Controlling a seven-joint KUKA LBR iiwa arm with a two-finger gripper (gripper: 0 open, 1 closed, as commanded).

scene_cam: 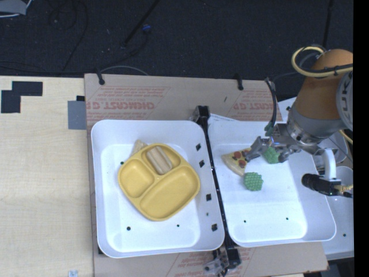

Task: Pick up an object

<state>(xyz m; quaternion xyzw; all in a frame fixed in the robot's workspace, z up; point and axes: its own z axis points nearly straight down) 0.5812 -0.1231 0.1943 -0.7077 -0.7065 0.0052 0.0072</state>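
**Closing on the green piece**

My end effector (270,152) seems clamped on a green object (271,154) in the right bin (288,224), though blur hides the contact. I should lift straight, clear of the pizza slice (235,161).

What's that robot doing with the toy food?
A grey and orange robot arm reaches in over the right white bin. Its tool hovers low near a toy pizza slice, with a green bumpy toy lying just below it and another green piece right at the tool. In the left white bin sits a yellow divided plate with a toy hot dog in one compartment.
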